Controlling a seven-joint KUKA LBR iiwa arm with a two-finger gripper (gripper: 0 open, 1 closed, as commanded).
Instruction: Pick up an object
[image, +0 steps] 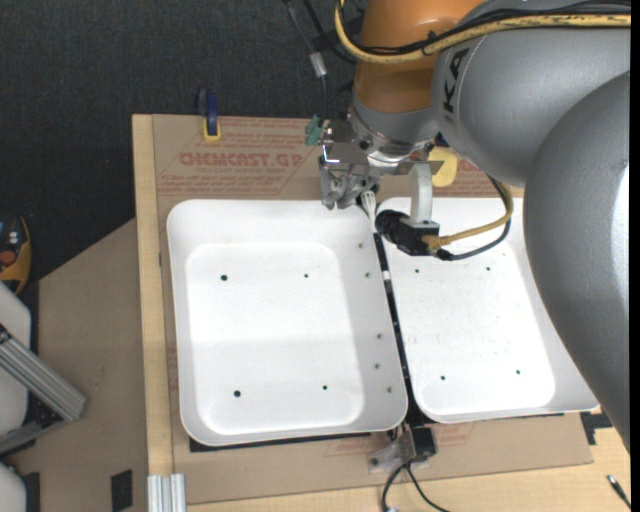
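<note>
1. The grey arm (545, 120) comes in from the right and top of the camera view, with its orange band (400, 45) just above the wrist.
2. The gripper (343, 192) points down over the far rim of the left bin (270, 330), near that bin's far right corner and close to the seam between the two bins.
3. From this slant I cannot tell whether the gripper is open or closed, nor whether it has hold of anything.
4. I cannot tell where the object to be picked up is.
5. The left bin's white floor bears four small dark dots, one towards each corner.
6. The right bin (480, 340) lies edge to edge with the left one, and the arm covers its right side.
7. Both bins rest on a brown board (250, 160) printed with red lettering.
8. A blue clamp (209, 112) grips the board's far edge, well to the left of the gripper.
9. A small black plug (418, 441) with a cable sits at the near edge, below the seam between the bins.
10. A metal rail (40, 378) lies on the bench to the left of the board.
</note>
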